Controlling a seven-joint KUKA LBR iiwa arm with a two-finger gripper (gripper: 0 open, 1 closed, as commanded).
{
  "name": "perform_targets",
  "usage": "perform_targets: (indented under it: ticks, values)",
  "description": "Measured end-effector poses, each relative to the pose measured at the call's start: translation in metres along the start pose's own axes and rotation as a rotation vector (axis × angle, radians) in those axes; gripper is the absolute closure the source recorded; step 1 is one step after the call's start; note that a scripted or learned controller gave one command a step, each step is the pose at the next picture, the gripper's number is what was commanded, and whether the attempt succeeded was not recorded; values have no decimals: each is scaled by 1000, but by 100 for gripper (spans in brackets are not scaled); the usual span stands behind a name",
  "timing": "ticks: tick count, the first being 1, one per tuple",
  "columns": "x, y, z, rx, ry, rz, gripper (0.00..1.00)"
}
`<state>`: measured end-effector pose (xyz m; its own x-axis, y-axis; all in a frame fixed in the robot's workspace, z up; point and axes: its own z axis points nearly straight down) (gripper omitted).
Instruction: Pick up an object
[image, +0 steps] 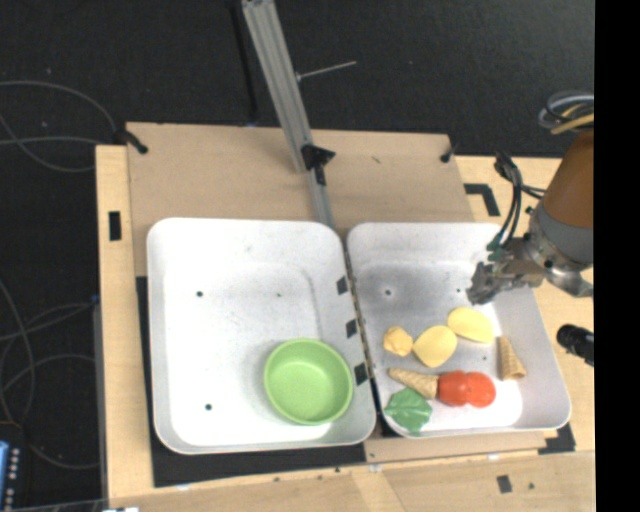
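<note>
The gripper (482, 285) hangs over the right bin (420, 250), just up from the pale yellow piece (471, 324) lying in that bin's lower half; whether it is open or closed cannot be told. That piece looks like light, hard, smooth plastic food, likely slippery, so gripping across its narrow middle seems safest.

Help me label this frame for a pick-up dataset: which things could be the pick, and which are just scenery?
Job:
gripper
pale yellow pieces
red piece
green piece
two cones
green bowl

Lying about:
metal pole
cables
</note>
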<state>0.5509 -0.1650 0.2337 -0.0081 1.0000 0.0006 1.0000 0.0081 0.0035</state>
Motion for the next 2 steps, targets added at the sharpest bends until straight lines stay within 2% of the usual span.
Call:
perform_targets:
  ticks: [1,2]
  values:
    - [44,28,-11,0,0,0,100]
    - [92,62,-7,1,0,0,100]
